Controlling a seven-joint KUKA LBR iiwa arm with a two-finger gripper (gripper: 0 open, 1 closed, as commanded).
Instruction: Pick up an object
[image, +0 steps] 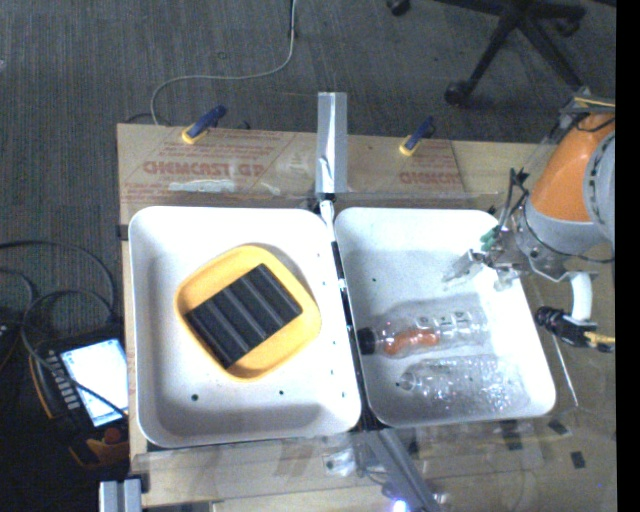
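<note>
In the right bin (400, 240) lie two clear plastic bottles. One bottle (425, 333) has a black cap and orange contents and lies across the middle. The other, a crumpled clear bottle (462, 383), lies near the front wall. The left bin (150, 250) holds a yellow tray-like object (250, 309) with a black ridged top. My gripper (478, 272) hangs over the right bin's far right part, above and behind the bottles and apart from them. It is open with nothing between its fingers.
A metal post (330, 150) stands behind the divide between the bins. Two blue-and-yellow clamps (203, 124) hold the wooden board (240, 165) at the back. A small device with a lit screen (85, 375) lies on the floor to the left.
</note>
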